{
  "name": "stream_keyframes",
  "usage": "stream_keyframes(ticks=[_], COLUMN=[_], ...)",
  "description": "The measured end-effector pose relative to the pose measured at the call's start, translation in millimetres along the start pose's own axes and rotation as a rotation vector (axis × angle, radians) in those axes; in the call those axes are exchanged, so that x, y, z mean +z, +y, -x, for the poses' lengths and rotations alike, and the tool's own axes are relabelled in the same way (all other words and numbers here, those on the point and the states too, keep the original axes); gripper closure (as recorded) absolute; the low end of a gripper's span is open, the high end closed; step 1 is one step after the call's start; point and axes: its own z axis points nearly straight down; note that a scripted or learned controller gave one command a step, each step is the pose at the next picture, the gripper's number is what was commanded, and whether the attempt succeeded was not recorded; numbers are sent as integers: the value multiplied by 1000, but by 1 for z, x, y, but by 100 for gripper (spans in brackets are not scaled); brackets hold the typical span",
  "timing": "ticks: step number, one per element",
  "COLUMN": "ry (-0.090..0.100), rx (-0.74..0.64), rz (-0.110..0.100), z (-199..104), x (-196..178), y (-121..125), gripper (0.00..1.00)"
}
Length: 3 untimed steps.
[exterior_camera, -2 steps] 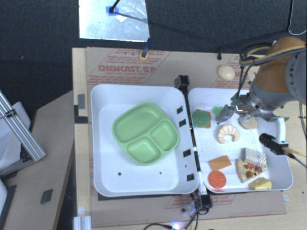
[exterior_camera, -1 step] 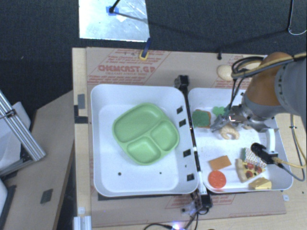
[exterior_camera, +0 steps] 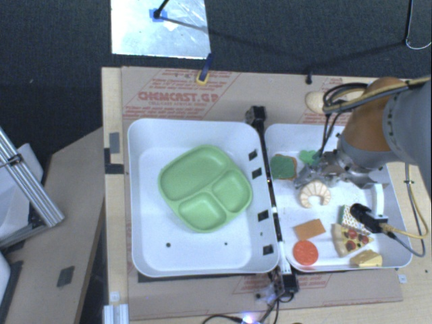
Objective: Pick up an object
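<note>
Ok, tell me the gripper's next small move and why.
Probably a short drop straight down. The gripper hangs in the right bin just above the croissant, with the green cookie close beside it, so a plain descent looks likeliest to meet the croissant alone.

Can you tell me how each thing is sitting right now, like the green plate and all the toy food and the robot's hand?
Green plate: flat in the left bin, right side up.
Croissant: lying in the right bin, just under the gripper.
Gripper: low over the croissant; grip unclear.
Green food: flat beside the gripper.
Orange square: flat.
Red disc: flat.
Pizza slice: flat.
Cheese wedge: near the bin's corner.
</note>
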Motion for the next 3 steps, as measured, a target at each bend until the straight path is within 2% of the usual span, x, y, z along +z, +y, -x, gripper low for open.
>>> stream_keyframes(ticks=[1,2,3], ry=[0,-1,-1], rx=[0,1,-4], rz=[3,5,6], z=[0,10,8], x=[-11,-66,-114], y=[1,-1,9], gripper=[100,100,100])
